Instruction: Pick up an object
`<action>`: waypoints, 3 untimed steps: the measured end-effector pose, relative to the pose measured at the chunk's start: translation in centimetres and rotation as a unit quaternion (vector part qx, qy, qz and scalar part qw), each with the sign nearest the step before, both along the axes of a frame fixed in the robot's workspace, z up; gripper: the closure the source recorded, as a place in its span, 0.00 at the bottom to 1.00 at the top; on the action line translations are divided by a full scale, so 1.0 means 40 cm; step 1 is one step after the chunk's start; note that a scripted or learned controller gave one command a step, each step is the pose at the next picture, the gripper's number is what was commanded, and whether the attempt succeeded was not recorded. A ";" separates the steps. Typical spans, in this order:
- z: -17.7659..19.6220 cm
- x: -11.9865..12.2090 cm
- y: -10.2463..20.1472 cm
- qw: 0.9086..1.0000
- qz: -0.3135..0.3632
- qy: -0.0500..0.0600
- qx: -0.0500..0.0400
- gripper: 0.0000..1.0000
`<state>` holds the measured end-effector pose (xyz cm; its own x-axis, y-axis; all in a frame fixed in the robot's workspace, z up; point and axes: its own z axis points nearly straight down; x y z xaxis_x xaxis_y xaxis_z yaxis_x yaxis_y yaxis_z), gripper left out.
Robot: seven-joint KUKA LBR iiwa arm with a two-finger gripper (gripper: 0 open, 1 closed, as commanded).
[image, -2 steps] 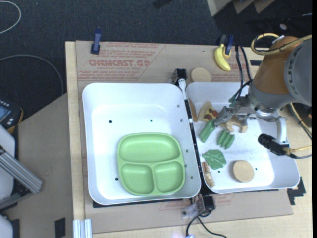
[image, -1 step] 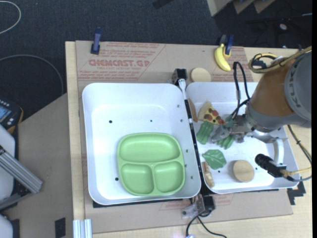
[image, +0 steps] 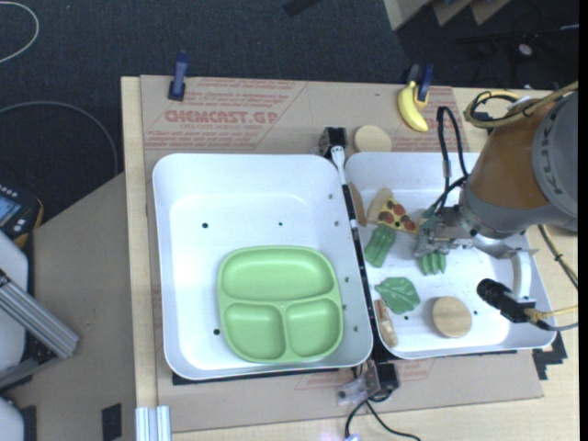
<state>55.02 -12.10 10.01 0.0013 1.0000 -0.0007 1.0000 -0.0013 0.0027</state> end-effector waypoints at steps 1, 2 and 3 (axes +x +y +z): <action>0.156 -0.184 0.008 1.000 -0.001 0.002 0.001 1.00; 0.471 -0.171 0.217 1.000 0.006 -0.006 0.002 1.00; 0.391 -0.179 0.157 1.000 -0.001 0.004 0.001 1.00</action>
<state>47.86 -5.83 25.63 0.0032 1.0000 0.0005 1.0000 -0.0032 -0.0045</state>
